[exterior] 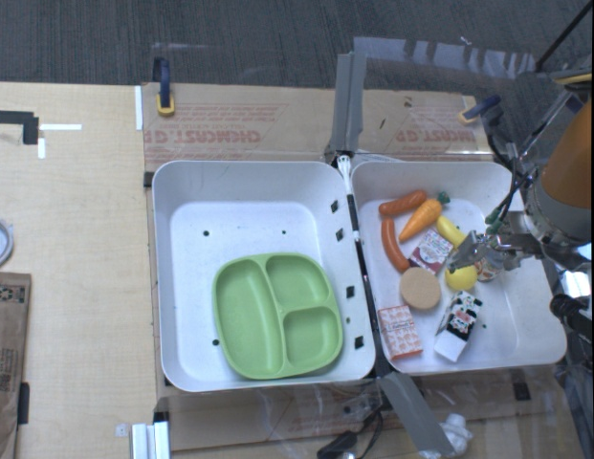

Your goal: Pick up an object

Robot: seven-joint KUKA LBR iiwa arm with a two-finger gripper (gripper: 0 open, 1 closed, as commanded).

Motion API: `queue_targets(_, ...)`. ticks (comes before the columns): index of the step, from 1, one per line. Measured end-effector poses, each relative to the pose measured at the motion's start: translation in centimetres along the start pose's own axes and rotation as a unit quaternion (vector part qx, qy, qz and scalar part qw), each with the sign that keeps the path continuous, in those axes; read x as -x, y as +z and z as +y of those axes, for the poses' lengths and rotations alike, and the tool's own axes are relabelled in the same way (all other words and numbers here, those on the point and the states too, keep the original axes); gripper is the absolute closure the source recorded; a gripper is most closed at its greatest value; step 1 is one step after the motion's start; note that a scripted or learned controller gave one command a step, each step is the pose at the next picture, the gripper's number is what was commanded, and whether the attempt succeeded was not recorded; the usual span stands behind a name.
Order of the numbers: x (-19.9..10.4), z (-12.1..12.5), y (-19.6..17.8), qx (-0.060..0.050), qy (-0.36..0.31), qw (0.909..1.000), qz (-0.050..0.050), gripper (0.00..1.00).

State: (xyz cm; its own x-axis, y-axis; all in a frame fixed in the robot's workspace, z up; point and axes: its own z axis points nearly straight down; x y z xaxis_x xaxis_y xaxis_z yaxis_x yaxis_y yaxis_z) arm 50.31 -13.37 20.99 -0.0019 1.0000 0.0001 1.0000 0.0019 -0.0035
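The gripper [472, 253] hung over the lemon [461, 276]; finger state was unclear. Best to center before closing, clear of the packet [432, 250].

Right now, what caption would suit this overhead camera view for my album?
Robot tool hovers over toy food in the right bin; a green divided plate sits in the left bin.

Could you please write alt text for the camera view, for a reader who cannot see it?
A robot gripper hovers low over toy food in the right bin: a carrot, sausage, lemon, round cracker and small cartons. The left bin holds a green divided plate.
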Motion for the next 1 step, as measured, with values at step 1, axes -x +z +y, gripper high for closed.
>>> queue_targets(1,5.83,5.84,10.33,0.002,-0.026,0.9997,0.000,0.00)
